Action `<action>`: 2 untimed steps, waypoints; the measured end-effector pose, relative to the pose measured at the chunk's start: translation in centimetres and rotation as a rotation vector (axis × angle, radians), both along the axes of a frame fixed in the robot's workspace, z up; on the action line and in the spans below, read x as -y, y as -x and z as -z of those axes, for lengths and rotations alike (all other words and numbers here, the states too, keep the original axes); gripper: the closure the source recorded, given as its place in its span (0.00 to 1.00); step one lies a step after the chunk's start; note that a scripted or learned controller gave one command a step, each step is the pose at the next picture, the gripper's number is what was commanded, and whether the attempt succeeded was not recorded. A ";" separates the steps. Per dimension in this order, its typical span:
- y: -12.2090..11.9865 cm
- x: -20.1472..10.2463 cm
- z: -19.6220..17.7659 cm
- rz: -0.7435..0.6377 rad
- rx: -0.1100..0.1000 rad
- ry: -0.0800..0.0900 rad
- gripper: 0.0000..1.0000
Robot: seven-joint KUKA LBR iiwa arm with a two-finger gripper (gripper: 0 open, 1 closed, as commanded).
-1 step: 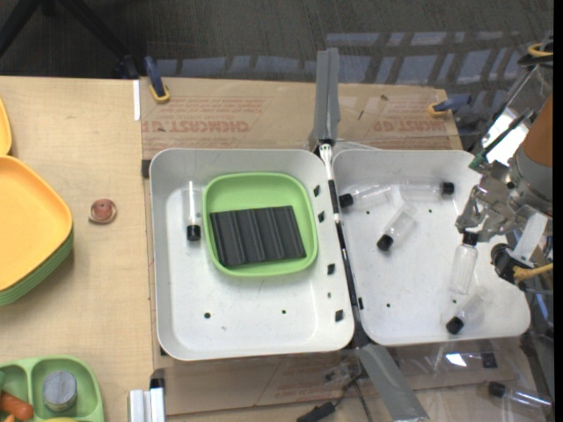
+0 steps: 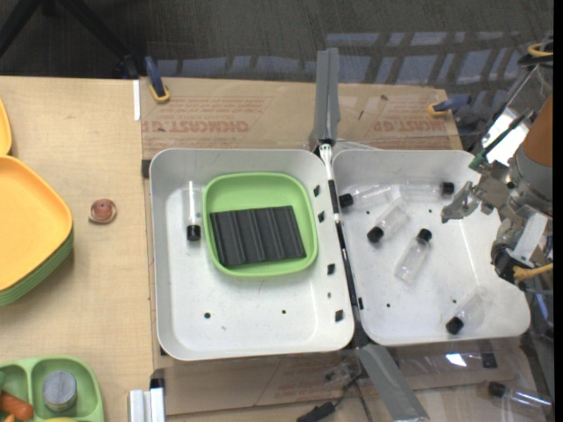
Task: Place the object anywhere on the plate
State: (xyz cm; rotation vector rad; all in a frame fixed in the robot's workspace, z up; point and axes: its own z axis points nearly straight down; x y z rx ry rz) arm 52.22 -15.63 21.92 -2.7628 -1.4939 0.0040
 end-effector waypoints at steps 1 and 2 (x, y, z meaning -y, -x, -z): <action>0.0 0.0 0.0 0.000 0.000 0.000 0.00; 2.3 0.5 -0.3 0.066 -0.002 -0.001 0.00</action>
